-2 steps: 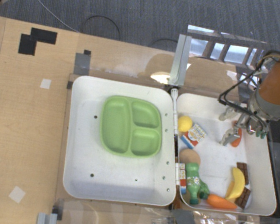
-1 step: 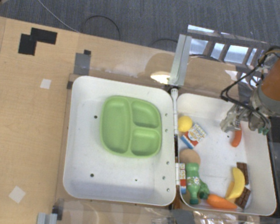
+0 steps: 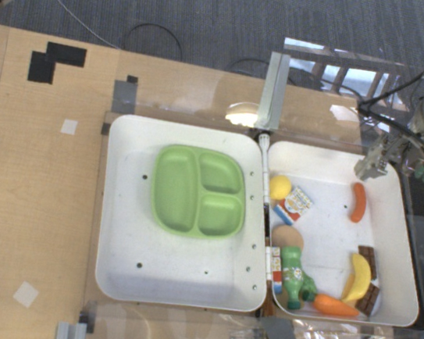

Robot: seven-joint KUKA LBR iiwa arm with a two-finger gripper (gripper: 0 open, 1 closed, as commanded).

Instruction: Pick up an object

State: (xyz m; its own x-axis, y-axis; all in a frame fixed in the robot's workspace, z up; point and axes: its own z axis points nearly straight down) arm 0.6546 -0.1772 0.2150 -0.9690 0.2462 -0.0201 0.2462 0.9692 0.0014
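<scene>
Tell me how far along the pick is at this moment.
Nothing looks picked yet. The gripper hangs at the far edge of the right bin, above the sausage, with nothing seen between its fingers. The banana, carrot and lemon lie in the bin. The descent, grasp and lift are left.

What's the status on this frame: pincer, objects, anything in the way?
Pincer over right bin's far corner, nothing seen held. Nearest: orange sausage. Nothing between them.
</scene>
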